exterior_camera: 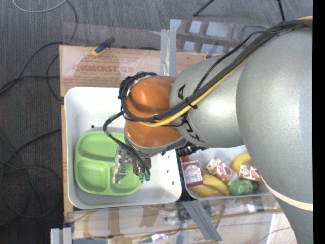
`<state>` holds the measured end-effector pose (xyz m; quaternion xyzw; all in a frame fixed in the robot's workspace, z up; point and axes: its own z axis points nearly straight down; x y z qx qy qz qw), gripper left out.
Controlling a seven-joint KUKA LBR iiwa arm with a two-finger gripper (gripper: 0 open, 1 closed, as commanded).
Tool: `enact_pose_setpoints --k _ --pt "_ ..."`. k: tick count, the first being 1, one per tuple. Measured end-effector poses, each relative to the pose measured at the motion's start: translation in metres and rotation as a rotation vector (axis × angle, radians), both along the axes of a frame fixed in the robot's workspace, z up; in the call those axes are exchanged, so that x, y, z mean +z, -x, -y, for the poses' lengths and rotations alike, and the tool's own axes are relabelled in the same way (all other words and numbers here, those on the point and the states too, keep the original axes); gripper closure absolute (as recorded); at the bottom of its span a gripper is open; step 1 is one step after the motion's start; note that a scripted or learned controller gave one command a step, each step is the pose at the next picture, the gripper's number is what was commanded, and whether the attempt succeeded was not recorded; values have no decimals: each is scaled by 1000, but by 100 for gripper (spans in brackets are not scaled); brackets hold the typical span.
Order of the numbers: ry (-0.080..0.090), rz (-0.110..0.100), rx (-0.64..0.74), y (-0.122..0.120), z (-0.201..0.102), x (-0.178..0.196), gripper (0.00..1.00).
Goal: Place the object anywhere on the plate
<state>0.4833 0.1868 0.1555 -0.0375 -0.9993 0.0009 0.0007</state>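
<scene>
Camera view: I see my gripper (pixel 127 171) over the right compartments of the green plate (pixel 91 161) in the left bin (pixel 86 105), clenched on a small green object (pixel 142 175). It looks light and rigid; I'd pinch its middle.

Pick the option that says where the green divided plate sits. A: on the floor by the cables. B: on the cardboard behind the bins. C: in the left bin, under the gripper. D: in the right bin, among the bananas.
C: the green divided plate lies in the left bin, with the gripper over its right edge.
</scene>
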Motion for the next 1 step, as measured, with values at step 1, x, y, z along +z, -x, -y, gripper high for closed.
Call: enact_pose_setpoints --k 1 --pt "-2 0 207 0 -31 -7 100"
